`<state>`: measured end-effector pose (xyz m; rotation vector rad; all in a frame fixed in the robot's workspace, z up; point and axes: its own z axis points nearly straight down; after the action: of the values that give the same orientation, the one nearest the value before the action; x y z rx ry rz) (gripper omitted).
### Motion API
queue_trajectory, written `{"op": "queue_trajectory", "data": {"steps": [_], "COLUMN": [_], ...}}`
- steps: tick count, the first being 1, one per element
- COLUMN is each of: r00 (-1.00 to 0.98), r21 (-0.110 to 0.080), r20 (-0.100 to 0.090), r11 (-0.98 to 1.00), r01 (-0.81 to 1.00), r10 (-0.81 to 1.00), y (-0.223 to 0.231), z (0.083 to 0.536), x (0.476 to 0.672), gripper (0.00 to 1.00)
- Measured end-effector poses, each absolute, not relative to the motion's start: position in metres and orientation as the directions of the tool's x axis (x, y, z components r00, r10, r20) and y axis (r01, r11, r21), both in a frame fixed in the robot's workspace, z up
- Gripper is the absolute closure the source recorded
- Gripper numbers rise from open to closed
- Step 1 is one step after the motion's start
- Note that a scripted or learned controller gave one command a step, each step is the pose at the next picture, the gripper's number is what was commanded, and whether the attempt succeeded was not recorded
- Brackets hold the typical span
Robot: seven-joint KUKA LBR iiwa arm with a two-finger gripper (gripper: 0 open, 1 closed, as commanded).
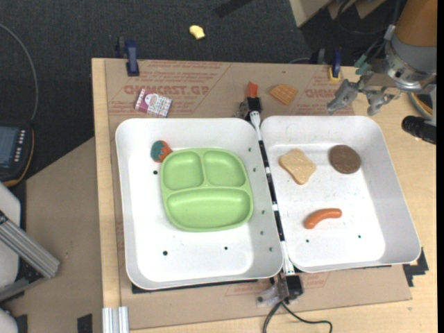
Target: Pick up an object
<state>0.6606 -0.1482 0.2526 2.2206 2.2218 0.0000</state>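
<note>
The right bin (388, 186) holds a tan slice of toast (297, 166), a round brown patty (345, 159) and an orange-red sausage (322, 217). In the left bin (139, 207) a green divided plate (206, 188) lies next to a small red and teal piece (161, 150). My gripper (359, 100) hangs over the bench just behind the right bin's back rim. Its fingers are spread open with nothing between them. It is apart from every object, and the patty lies nearest to it.
A tan cracker (283, 94) and a pink packet (153, 103) lie on the cardboard behind the bins. Blue clamps (130, 55) grip the back edge. An orange and black clip (251, 100) sits where the bins meet. A yellow scrap (198, 31) lies on the floor.
</note>
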Motion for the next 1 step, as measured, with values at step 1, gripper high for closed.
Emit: {"op": "queue_trajectory", "data": {"steps": [1], "r00": [0.005], "r21": [-0.008], "r20": [0.0], "r11": [-0.005], "r01": [1.0], "r10": [1.0], "y": [-0.198], "z": [0.1753], "x": [0.6526], "gripper": [0.0]}}
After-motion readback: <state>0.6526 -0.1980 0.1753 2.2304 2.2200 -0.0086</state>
